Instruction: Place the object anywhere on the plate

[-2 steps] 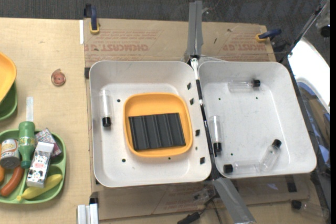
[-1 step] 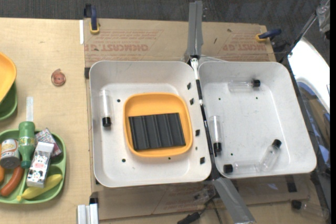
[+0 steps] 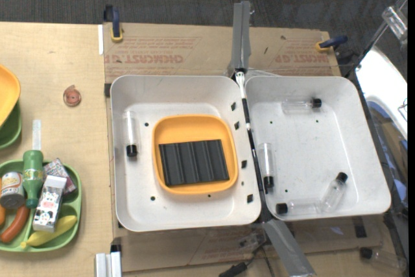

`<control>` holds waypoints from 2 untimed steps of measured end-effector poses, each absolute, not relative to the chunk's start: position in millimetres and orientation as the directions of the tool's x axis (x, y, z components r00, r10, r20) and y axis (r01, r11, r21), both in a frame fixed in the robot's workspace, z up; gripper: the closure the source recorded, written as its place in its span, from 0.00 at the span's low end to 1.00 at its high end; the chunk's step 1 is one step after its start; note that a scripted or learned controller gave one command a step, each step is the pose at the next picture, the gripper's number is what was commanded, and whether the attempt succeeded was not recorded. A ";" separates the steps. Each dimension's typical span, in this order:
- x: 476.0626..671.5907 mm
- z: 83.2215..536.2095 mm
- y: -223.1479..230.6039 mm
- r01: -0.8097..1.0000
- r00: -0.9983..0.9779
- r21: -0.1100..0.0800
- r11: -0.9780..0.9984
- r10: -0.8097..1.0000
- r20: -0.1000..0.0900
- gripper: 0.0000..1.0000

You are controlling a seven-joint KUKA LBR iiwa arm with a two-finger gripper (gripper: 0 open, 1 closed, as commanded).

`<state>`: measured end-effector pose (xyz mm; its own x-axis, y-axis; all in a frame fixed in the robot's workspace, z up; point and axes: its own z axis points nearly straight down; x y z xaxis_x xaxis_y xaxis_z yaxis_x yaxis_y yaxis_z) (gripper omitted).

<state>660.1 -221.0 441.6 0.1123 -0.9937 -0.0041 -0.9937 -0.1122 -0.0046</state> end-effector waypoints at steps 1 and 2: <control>659.7 440.2 -180.8 -0.894 0.448 -0.001 -0.448 -0.894 -0.006 1.00; 660.4 440.5 -207.3 -0.644 0.765 -0.004 -0.765 -0.644 -0.002 1.00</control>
